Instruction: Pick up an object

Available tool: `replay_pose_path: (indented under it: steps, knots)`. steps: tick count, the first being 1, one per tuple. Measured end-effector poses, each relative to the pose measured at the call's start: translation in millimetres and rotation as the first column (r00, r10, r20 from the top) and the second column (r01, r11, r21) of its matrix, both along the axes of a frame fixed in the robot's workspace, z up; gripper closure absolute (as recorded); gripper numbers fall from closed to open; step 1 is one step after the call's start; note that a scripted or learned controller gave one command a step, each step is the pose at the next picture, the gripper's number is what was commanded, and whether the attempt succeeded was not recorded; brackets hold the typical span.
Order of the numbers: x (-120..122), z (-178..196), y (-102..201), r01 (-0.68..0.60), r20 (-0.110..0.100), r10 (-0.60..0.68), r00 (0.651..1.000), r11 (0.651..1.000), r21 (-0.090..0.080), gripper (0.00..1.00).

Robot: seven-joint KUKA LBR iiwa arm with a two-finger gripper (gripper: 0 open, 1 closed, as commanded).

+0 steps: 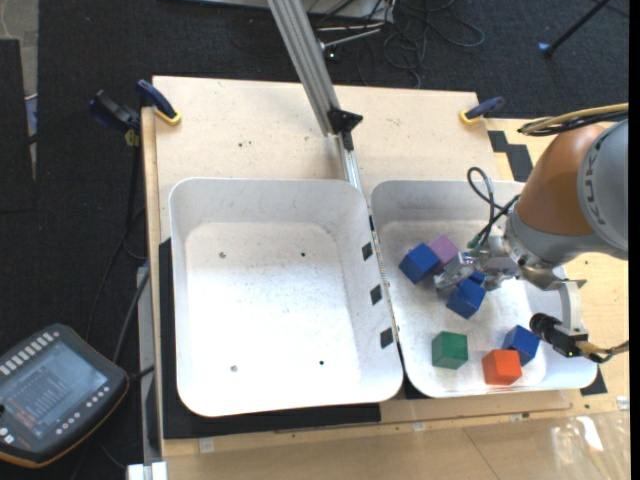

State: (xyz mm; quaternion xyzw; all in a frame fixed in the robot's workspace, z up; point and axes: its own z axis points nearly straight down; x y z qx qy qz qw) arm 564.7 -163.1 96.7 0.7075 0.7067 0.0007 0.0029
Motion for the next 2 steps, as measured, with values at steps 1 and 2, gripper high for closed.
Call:
replay_pose_path:
  steps: [1, 2]
  knots:
    - [-1, 9, 1, 0.000, -0.003, 0.000, 1.000, 1.000, 0.003, 1.00]
    - [-8, 62, -6, 0.001, 0.001, -0.001, 1.000, 1.000, 0.001, 1.00]
